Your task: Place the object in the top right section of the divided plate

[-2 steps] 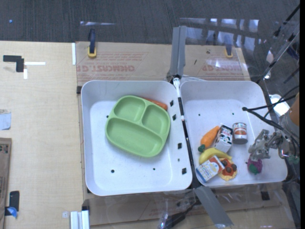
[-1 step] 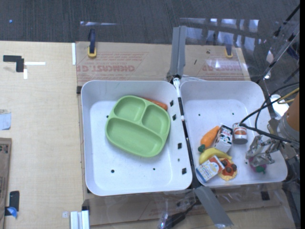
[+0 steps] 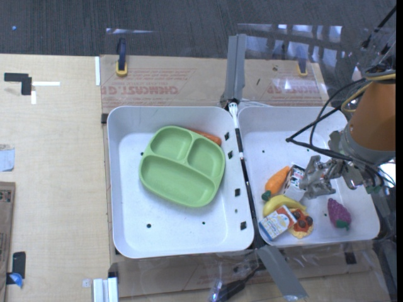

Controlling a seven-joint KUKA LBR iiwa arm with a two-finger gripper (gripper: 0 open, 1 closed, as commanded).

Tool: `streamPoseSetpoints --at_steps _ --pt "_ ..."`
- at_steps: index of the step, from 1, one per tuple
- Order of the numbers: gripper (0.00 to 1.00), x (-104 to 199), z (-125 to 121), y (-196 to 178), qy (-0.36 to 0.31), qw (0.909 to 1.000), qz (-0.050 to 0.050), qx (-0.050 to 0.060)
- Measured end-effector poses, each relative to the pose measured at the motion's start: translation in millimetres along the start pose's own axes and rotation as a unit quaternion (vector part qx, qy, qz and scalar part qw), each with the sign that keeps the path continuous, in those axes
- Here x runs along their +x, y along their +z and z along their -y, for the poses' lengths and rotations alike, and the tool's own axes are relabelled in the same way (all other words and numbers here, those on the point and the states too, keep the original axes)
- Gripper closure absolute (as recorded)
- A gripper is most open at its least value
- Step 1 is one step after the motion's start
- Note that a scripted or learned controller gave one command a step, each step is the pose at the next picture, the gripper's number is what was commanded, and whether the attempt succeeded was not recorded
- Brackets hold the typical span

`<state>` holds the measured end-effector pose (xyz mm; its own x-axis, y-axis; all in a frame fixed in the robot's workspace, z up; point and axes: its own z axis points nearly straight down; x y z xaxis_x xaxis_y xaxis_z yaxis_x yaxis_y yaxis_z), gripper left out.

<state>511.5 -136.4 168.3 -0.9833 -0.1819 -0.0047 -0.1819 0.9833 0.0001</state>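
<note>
A green divided plate (image 3: 181,167) lies in the left bin (image 3: 126,231), with an orange object (image 3: 210,136) peeking out from behind its top right edge. In the right bin (image 3: 271,137) my gripper (image 3: 310,182) hangs low over a cluster of toy food: an orange carrot (image 3: 276,181), a small white carton (image 3: 294,176), a yellow banana (image 3: 283,203), a white packet (image 3: 275,226) and a pizza slice (image 3: 301,223). A purple grape bunch (image 3: 339,212) lies to the gripper's right. The gripper sits just right of the carton.
A metal divider (image 3: 235,68) rises between the bins at the back. Black cables (image 3: 327,115) loop from the arm over the right bin. Cardboard (image 3: 157,80) lines the bench behind the bins.
</note>
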Motion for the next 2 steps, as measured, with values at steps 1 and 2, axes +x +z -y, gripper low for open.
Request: streamPoseSetpoints --at_steps 1,2 --pt "1.00 21.6 25.1 3.0 -0.092 0.9958 0.000 0.000" --pt "1.00 -12.4 -51.7 -23.9 -0.206 0.9785 0.000 0.000"
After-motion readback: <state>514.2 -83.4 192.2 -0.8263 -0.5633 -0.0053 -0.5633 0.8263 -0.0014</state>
